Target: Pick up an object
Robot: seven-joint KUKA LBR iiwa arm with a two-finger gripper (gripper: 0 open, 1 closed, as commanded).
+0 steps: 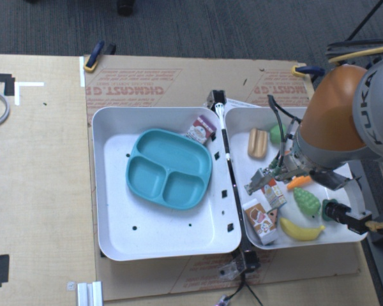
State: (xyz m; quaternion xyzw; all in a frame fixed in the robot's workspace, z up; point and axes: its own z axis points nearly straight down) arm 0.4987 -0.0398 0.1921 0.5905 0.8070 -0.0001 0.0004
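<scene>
We see 2 white bins side by side on the surface [38,190]. Left bin [108,228], centre of frame, holds a teal 3-compartment plate [169,169] and a small crumpled packet [200,130] at its upper right corner. Right bin [239,116] holds a tan bread roll [258,143] upper left, a green ball [277,132] just beside it, an orange carrot [299,182], a green bumpy vegetable [307,202], a yellow banana [300,231] at the lower edge and a small printed carton [260,220] lower left. Gripper [260,182] sits low over the right bin's middle, above the carton; we cannot tell its state
</scene>
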